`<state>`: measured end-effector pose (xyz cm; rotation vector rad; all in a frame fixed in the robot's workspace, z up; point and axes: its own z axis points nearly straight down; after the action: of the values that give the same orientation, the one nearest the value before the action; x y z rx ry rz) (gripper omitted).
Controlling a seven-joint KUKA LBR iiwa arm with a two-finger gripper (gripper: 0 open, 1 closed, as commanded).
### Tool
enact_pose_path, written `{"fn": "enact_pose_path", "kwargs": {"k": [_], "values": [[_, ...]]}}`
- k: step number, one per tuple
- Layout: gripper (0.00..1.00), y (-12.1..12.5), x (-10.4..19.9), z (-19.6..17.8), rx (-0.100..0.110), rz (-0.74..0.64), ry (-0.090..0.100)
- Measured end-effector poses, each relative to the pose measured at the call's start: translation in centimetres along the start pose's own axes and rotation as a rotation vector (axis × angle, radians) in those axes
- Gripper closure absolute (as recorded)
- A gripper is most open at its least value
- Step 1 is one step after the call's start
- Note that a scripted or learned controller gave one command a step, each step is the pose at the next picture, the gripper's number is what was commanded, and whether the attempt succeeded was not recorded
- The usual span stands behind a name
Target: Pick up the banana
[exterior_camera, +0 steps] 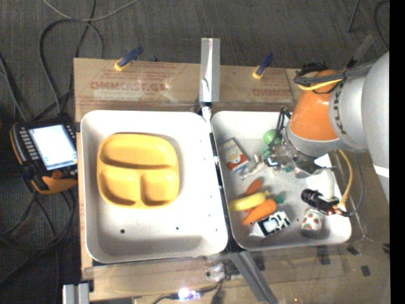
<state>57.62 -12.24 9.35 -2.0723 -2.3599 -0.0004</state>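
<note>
overhead view of two shallow white bins side by side on a bench. the left bin (88,233) holds a yellow divided tray (139,168) with three compartments. the right bin (345,233) holds small toys. the banana (248,201) is a short, plump, pale yellow piece lying nearly level in the lower middle of the right bin, with an orange carrot (261,211) touching its lower edge and a smaller orange piece (254,186) just above. a small carton (233,154) lies near the bin's upper left. the grey arm with its orange band (311,116) reaches in from the right; its gripper (276,160) hangs above and right of the banana, apart from it. whether it is open or clenched cannot be told.
</note>
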Motion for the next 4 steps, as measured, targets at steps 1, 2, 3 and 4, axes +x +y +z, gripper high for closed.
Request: {"fn": "enact_pose_path", "kwargs": {"k": [1,2,3,4], "values": [[0.0,-7.9,0.7,0.3,-0.012,0.016,-0.005],[0.0,-6.7,0.7,0.4,-0.007,0.103,-0.002],[0.0,-8.4,3.5,0.3,-0.017,0.072,-0.01],[1.0,-8.5,3.6,-0.6,-0.014,0.072,-0.007]]}}
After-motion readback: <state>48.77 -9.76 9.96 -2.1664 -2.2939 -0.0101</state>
